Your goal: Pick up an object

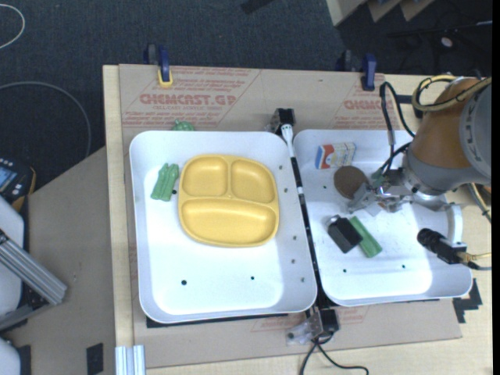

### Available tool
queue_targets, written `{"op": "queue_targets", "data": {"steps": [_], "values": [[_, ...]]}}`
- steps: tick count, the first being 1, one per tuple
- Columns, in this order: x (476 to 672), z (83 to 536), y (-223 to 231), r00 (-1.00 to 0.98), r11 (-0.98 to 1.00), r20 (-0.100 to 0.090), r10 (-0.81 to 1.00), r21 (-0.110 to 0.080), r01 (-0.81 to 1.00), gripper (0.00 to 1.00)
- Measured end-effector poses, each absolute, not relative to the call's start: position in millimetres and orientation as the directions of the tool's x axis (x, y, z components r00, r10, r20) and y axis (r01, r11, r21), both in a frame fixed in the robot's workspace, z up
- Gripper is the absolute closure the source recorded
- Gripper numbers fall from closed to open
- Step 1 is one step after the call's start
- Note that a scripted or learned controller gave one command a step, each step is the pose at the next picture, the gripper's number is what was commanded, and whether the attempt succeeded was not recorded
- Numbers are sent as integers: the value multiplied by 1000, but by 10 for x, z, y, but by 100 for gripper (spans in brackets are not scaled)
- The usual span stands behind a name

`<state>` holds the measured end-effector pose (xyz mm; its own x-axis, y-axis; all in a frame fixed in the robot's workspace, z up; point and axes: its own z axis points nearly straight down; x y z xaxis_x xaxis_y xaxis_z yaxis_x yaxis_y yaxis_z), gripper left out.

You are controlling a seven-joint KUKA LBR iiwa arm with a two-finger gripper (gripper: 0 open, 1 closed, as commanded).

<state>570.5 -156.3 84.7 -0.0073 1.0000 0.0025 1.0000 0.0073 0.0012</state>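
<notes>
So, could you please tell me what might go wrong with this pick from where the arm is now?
The claw sits low in the right bin between the brown round object and the black block, so it could nudge one instead of gripping it. The black block touches the green piece; a grab there might catch both or push them apart. The small carton lies near the bin's far wall, leaving little room for a clean approach.

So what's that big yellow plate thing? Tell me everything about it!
The yellow plate is a divided tray, plastic by the look of it, with rounded corners and three sections: two smaller ones at the far side, one long one at the near side. All three look empty. It lies flat, right way up, slightly turned, in the left bin, toward the back. A green block lies just to its left; I can't tell if they touch.
</notes>
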Motion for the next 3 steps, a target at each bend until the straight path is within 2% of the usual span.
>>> {"op": "queue_targets", "data": {"steps": [1, 2, 3], "values": [[5469, 1913, -842, -9, 9, 2, 1000, 10, 1000, 0], [5109, 956, -1053, -1, 1, -1, 1000, 0, 1000, 0], [5116, 1054, -1056, 1, -1, -1, 1000, 3, 1000, 100]]}}
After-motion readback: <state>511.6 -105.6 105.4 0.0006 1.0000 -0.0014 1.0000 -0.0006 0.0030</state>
